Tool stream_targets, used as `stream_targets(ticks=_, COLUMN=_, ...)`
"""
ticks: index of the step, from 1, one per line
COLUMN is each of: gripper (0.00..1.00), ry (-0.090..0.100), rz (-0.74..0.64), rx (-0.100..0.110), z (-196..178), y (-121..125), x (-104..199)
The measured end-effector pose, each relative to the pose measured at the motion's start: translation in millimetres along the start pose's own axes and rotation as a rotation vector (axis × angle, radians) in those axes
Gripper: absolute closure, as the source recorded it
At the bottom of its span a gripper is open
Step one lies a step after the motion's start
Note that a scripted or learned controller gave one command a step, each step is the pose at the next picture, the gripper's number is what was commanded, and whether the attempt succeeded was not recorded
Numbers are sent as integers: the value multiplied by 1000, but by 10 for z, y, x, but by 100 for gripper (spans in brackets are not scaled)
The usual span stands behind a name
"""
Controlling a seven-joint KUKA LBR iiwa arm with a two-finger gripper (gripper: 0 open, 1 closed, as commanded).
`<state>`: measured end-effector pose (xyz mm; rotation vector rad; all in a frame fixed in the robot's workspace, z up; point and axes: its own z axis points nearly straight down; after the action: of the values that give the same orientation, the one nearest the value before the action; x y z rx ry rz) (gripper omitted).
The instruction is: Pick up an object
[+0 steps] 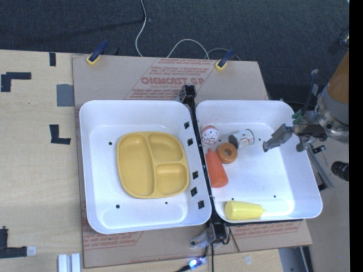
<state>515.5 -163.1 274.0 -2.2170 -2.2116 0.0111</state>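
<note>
The right bin holds several small objects. An orange cone-shaped piece lies along its left wall, with a brown ring touching its upper end. A white round item with red marks sits above them, and a small pale object with a dark part lies beside the ring. A yellow lemon-shaped object rests at the bin's front edge. My gripper hangs over the right side of this bin, open, with nothing between its fingers. It is apart from all the objects.
The left bin holds a yellow divided plate. A black divider with clips runs between the bins. Both bins rest on a cardboard sheet clamped at the back. White cable loops behind.
</note>
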Motion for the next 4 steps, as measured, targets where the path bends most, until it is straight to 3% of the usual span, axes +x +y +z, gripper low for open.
stream_targets(ticks=1, gripper=0, ry=-3, rz=-4, rx=-11, z=-56, y=19, x=4)
stream_targets(ticks=4, gripper=0, ry=-1, rz=-4, rx=-5, z=1357, y=108, x=28)
